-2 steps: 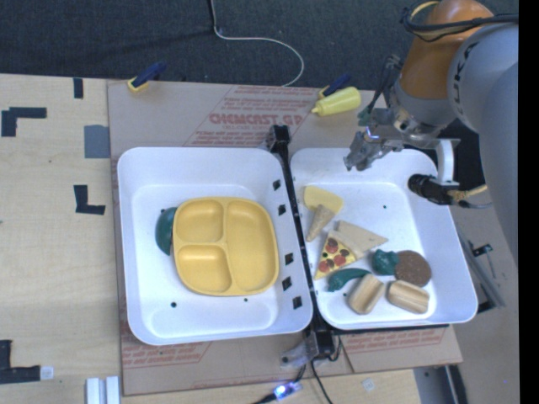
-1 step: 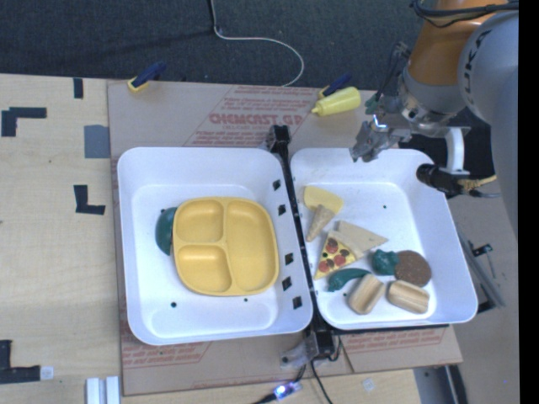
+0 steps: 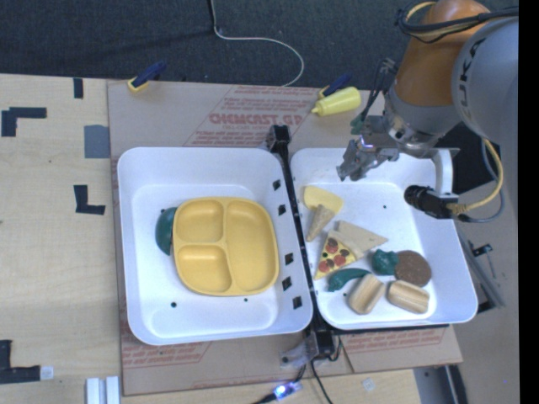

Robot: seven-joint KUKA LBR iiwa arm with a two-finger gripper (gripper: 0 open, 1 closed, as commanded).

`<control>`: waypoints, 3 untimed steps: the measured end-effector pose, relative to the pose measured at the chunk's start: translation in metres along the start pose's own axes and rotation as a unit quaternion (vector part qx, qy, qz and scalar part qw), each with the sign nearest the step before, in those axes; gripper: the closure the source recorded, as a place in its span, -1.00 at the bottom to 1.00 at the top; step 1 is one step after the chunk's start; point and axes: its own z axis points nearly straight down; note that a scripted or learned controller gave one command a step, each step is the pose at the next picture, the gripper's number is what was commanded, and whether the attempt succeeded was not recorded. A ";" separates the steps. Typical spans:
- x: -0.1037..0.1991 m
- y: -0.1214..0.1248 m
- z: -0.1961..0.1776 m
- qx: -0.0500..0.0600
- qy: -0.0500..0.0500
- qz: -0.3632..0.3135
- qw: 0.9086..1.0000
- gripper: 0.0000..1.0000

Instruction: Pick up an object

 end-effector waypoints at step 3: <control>0.108 -0.095 0.020 0.002 0.000 0.000 1.000 1.00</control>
